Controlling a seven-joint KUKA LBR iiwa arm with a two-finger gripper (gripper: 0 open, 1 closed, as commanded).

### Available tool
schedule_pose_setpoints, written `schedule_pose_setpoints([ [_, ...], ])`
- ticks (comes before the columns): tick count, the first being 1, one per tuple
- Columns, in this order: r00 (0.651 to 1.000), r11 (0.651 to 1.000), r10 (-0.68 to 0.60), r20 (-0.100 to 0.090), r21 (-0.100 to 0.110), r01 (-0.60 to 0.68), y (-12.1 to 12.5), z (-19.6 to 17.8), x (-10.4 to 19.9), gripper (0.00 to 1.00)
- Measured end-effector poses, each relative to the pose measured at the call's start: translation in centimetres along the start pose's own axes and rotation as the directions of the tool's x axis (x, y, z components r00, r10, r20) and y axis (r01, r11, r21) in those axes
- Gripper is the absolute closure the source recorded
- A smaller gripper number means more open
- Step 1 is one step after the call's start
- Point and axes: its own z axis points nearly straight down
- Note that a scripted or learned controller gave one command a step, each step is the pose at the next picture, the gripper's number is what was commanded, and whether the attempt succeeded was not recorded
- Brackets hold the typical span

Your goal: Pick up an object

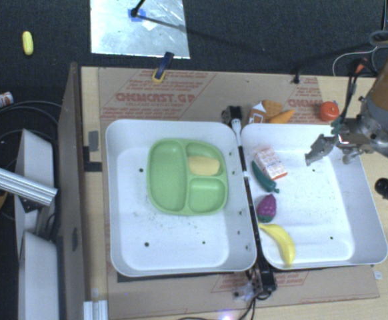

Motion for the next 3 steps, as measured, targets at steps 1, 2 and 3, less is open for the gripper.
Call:
schedule_pose_setpoints([
  [1,1.0,1.0,-0.003,-0.003,0.013,0.003,1.5,14.0,3.0,0.0],
  [2,1.0,1.0,0.003,-0.001,0.003,-0.003,0.1,18.4,3.7,0.0],
  [3,1.0,1.0,0.002,0.0,-0.001,-0.002,0.2,17.2,3.6,1.0],
])
